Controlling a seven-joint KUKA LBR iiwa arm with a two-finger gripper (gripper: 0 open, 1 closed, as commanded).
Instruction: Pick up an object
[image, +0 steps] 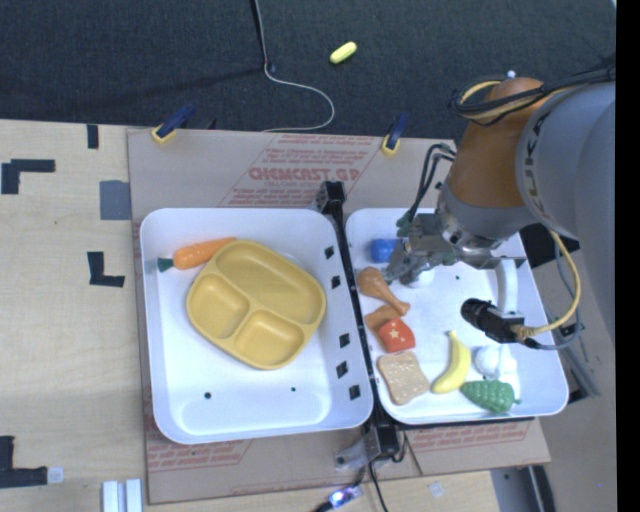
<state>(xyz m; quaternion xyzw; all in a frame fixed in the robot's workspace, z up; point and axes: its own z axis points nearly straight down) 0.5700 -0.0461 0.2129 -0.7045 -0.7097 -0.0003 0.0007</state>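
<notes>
You're at approach: claw (412, 262) low in the right bin (540, 380), grip state unreadable, drumstick (382, 288) just beside it, blue piece (382, 249) just behind; next, centre on one.

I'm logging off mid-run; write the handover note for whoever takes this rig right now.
Pincer: low in the right bin, near its upper left corner, between the blue piece and the drumstick. Nothing seen held.
Right bin also has a strawberry, toast, banana and a green piece.
Left bin: yellow tray, carrot.
Done: nothing picked yet.
Left: grasp one item and lift it.
</notes>
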